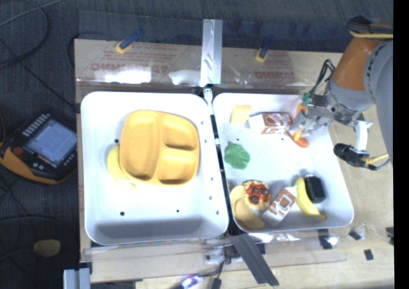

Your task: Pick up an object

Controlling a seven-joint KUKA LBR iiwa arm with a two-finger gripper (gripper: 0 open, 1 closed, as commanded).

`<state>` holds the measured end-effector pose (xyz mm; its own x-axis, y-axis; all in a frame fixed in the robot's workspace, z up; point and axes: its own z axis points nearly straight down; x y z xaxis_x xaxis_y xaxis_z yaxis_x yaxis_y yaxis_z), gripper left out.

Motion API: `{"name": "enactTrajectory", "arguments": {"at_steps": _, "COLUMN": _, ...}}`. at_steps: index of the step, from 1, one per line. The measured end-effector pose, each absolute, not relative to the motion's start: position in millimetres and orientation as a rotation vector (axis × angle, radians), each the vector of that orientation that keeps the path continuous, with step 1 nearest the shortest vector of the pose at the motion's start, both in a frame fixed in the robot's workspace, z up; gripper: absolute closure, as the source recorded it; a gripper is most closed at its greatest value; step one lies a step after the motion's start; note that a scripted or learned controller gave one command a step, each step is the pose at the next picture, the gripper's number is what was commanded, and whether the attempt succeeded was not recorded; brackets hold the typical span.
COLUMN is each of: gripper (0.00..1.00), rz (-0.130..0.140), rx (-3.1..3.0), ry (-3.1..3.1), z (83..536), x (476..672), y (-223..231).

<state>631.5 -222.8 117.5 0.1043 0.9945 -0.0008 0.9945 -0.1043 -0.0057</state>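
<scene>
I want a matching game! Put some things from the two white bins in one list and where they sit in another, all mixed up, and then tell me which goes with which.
Things:
1. yellow tray
2. banana
3. green toy
4. pale yellow block

Places:
A. far corner of the right bin, next to the divider
B. middle of the left bin
C. near side of the right bin, beside a black object
D. right bin, against the divider, about halfway along

Pairs: 1-B, 2-C, 3-D, 4-A
</scene>
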Motion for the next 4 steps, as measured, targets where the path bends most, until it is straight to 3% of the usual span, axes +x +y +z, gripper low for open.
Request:
{"name": "enactTrajectory", "arguments": {"at_steps": 1, "gripper": 0.0, "rz": 0.013, "rx": -2.456, "ry": -1.953, "z": 249.5, "x": 623.9, "y": -219.9}}
{"name": "enactTrajectory", "arguments": {"at_steps": 2, "gripper": 0.0, "rz": -0.007, "rx": -2.318, "ry": -2.138, "z": 129.7, "x": 653.6, "y": -190.3}}
{"name": "enactTrajectory", "arguments": {"at_steps": 3, "gripper": 0.0, "rz": -0.024, "rx": -2.088, "ry": -2.392, "z": 120.1, "x": 669.3, "y": -205.9}}
{"name": "enactTrajectory", "arguments": {"at_steps": 4, "gripper": 0.0, "rz": -0.038, "rx": -2.028, "ry": -2.463, "z": 118.0, "x": 659.2, "y": -216.5}}
